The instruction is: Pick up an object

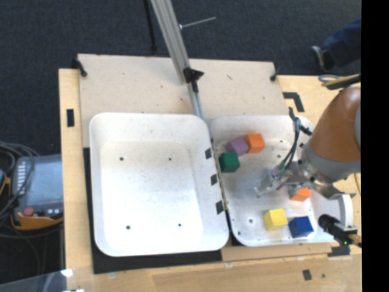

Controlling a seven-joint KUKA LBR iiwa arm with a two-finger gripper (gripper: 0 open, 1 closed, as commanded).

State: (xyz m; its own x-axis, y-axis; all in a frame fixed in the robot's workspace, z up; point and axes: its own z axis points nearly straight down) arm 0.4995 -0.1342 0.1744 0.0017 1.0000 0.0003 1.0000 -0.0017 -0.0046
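Note:
The right bin (pixel 243 227) holds several small blocks. A purple block (pixel 237 145) and an orange block (pixel 255 142) sit side by side at the back, with a green block (pixel 229 161) just in front and to the left of them. Near the front edge lie a yellow block (pixel 275 218) and a blue block (pixel 300 226). My gripper (pixel 271 184) hangs low over the middle of this bin, pointing left. A small orange piece (pixel 300 193) lies just right of the gripper, partly under the wrist. Nothing shows in the gripper's grasp.
The left bin (pixel 103 163) stands beside the right one, and black clips (pixel 214 178) line the shared edge. A slanted aluminium rail (pixel 173 35) rises behind the bins. The grey and orange arm (pixel 337 139) covers the right bin's right side.

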